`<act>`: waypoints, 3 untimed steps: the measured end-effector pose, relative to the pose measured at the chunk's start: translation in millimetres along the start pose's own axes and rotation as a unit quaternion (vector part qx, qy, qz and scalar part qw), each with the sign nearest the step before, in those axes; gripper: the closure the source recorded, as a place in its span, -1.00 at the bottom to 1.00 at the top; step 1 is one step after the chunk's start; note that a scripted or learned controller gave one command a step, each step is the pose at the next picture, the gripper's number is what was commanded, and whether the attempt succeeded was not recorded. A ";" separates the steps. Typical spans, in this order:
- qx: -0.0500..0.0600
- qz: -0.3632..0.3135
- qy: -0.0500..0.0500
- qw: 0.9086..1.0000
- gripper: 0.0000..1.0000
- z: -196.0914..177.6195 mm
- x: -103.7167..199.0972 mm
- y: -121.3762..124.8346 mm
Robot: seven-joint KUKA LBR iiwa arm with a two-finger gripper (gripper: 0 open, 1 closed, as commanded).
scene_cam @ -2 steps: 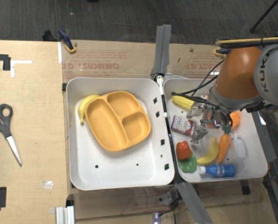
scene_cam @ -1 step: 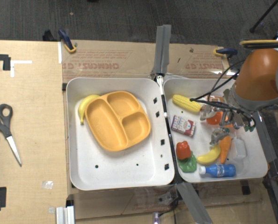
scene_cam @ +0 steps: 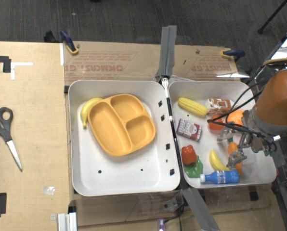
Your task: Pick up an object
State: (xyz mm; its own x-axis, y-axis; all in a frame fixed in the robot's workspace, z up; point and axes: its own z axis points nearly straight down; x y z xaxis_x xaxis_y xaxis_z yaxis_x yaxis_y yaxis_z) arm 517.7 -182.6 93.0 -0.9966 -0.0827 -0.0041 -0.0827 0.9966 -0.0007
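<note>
Yellow things number four — two bananas, one corn cob, one tray — fingers' state unclear.

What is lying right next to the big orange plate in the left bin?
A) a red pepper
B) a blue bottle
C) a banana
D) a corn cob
C: a banana curves along the upper left rim of the orange plate in the left bin, while the blue bottle, corn cob and red pepper all lie in the right bin.
</note>
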 end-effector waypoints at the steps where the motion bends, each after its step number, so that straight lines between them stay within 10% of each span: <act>1: 0.001 -0.002 -0.003 1.000 1.00 -10.1 -2.3 0.4; 2: 0.001 -0.002 -0.003 1.000 -1.00 -10.1 -2.3 0.6; 3: 0.002 -0.002 -0.005 1.000 1.00 -20.1 -4.4 0.6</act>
State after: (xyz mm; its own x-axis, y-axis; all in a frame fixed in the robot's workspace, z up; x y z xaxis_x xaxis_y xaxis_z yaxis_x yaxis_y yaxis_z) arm 521.9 -181.6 113.1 -0.9960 -0.0877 -0.0144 -0.0876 0.9961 -0.0039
